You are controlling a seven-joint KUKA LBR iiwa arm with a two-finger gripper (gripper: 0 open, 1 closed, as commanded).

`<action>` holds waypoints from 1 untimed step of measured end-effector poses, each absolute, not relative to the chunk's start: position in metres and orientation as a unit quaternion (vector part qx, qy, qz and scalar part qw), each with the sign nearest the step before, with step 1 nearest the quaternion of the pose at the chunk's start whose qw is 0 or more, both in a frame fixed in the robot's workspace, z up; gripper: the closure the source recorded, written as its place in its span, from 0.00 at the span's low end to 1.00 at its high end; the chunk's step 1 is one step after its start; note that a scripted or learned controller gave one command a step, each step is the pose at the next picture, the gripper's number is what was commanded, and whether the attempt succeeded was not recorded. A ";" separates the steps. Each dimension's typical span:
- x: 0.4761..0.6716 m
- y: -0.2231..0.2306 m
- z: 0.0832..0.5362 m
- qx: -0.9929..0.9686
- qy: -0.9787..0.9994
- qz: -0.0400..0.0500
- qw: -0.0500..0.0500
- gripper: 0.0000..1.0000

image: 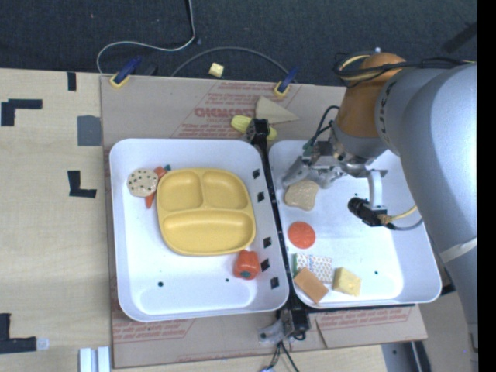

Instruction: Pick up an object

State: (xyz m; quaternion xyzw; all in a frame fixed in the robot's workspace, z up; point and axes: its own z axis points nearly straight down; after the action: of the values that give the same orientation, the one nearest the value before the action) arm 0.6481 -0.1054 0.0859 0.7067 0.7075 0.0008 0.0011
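Low in the upper left corner of the right bin [387, 258]: the gripper [310, 170], open or closed impossible to tell, nothing visibly held. Just beneath it, perhaps touching, a beige bread piece [301, 197]. Lower in the same bin, an orange disc [301, 235], then a brown block [311, 286] beside a yellow wedge [346, 281]. Across in the left bin [124, 239], a yellow divided plate [207, 210], with a cookie [142, 181] by its upper left edge.

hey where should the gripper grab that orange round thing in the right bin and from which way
Probably straight down from above, fingers closing across the orange round piece's edges. It looks low against the right bin's floor, with bare floor around it; the beige lump lies apart, farther back.
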 end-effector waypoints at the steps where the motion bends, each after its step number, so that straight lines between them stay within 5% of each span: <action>1: 0.647 -0.101 0.086 0.707 0.707 0.000 0.002 0.00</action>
State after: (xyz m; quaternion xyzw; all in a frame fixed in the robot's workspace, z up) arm 0.6469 -0.1007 0.0858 0.7067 0.7075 0.0003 0.0018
